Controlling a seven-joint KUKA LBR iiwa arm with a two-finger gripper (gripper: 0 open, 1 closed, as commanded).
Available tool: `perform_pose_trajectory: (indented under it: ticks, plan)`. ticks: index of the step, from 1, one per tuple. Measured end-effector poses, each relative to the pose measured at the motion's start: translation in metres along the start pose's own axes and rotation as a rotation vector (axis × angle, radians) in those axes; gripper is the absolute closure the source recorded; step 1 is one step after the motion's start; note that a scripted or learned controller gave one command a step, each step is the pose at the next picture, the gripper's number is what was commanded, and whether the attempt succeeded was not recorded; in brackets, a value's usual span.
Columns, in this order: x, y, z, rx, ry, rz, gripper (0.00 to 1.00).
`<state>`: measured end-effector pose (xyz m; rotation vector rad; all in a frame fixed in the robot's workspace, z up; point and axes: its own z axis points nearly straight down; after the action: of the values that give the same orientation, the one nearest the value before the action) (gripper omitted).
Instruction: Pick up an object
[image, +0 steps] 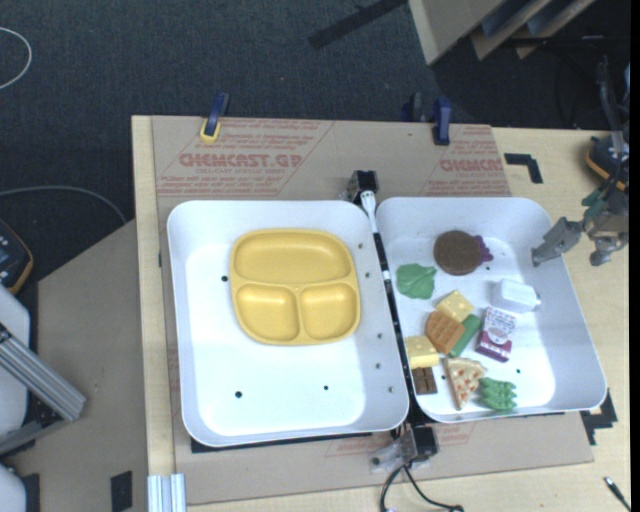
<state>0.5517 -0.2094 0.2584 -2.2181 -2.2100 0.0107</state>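
The grey two-finger gripper (568, 240) hovers at three o'clock over the right shallow white bin's (570, 330) rim, fingers apart, holding nothing. The toy food lies in this bin: a round brown plastic patty (457, 252) at twelve o'clock, a green leaf (415, 280) beside it.

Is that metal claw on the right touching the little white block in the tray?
Apart. The camera view shows the gripper near the right bin's upper right rim, with bare white floor between it and the white block.
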Motion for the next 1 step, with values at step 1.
perform_pose_trajectory:
  ticks: [1]
  plan:
    - [0.0006, 0.0023, -0.0074, -0.013, -0.003, -0.004, 0.0]
